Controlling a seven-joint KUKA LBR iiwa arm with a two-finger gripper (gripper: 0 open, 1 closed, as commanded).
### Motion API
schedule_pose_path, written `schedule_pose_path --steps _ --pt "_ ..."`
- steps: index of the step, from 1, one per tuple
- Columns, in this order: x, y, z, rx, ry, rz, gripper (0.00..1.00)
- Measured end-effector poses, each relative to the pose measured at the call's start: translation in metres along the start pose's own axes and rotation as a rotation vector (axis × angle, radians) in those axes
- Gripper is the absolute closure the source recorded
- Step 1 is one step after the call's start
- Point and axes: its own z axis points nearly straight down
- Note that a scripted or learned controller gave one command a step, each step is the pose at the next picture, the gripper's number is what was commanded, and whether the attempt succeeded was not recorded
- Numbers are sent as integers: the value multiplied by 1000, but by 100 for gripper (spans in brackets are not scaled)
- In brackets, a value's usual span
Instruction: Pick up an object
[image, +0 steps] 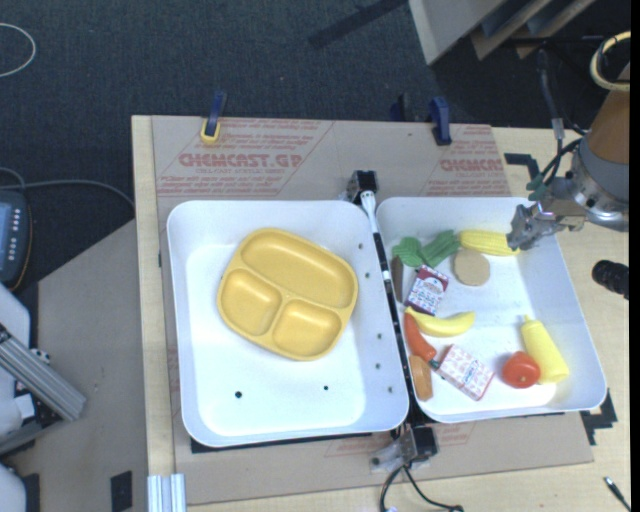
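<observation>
My gripper (522, 234) hangs over the far right part of the right bin (580, 300), just right of a yellow corn cob (485, 241). A tan round cookie (471, 268) lies below the corn. Green leafy pieces (424, 248), a small red-and-white carton (426, 291), a banana (445, 323), a carrot (418, 340), a sausage (421, 377), a pink packet (466, 371), a red tomato (520, 370) and a yellow bottle (543, 348) also lie in this bin. Nothing shows between the fingers.
The left bin (200, 380) holds a yellow three-compartment tray (288, 292). A black divider (382, 290) runs between the bins. Clamps (211, 118) sit at the bench's back edge. The arm enters from the upper right.
</observation>
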Motion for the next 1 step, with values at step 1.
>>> schedule_pose_path --steps 1 --pt "53 5 11 2 1 -2 100"
